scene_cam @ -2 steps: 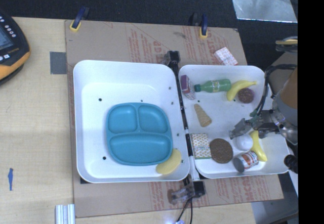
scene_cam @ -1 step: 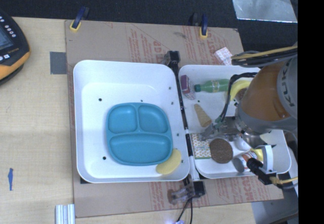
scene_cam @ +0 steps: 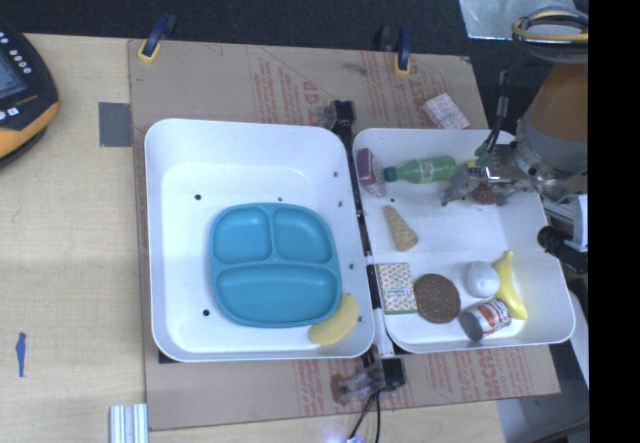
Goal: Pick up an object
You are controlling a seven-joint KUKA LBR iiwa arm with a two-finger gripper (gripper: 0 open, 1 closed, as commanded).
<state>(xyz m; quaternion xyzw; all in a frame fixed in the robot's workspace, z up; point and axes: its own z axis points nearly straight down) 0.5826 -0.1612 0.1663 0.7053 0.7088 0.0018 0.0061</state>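
The green bottle lies on its side near the back wall of the right bin, nearest your tool, which sits low just beside its cap end. You cannot tell whether the tool is spread or pressed together. The cone and cookie lie well apart, leaving the approach free.

Bright, even overhead light glares off the left bin; the picture is slightly soft.

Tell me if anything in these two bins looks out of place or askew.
Mostly ordinary clutter. One oddity: a yellow banana-shaped piece in the left bin lies against the corner of the blue divided plate. In the right bin, the green bottle lies on its side.
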